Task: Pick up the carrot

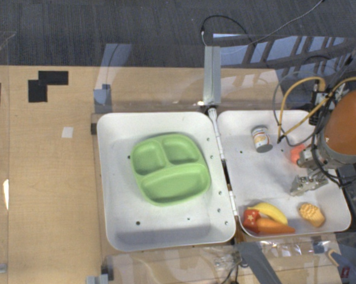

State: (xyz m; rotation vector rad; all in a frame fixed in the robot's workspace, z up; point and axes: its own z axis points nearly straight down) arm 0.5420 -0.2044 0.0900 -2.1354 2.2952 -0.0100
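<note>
The carrot (275, 226) is orange and lies along the front edge of the right bin (244, 165). It touches a yellow banana (270, 211) behind it and a red fruit (251, 217) at its left end. My gripper (302, 186) hangs low over the bin floor, to the right of and behind the carrot, with bare white floor between them. Nothing shows in the gripper. The arm's orange band (345, 125) sits above it at the right edge.
A green divided plate (169, 168) lies in the left bin (119, 217). The right bin also holds a small jar (260, 138) at the back, a yellow ridged item (311, 214) at the front right and a red-orange object (294, 155) partly behind the wrist. Cables (294, 104) loop above.
</note>
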